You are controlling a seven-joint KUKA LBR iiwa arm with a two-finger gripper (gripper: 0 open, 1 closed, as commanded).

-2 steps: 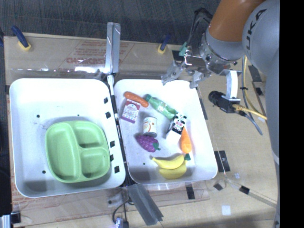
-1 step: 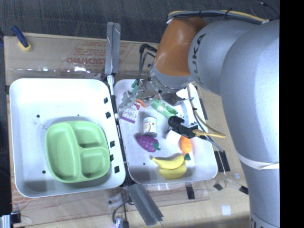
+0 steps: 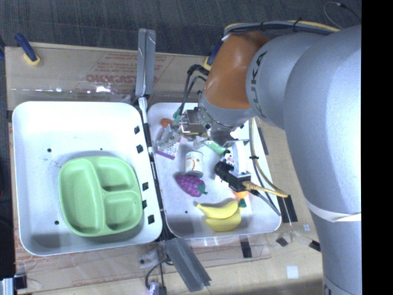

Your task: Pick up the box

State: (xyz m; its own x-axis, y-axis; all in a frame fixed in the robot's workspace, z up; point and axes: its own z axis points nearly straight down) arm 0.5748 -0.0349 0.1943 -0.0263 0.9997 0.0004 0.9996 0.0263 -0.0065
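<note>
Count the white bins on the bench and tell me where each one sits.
2. The left bin holds a green tray. The right bin holds a banana, grapes and a can; the arm covers part of it.

Wooden bench (image 3: 73, 66); dark ribbed floor (image 3: 92, 5) beyond; bright light.

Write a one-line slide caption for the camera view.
KUKA arm reaching over right bin of toy food; green tray in left bin.
</note>
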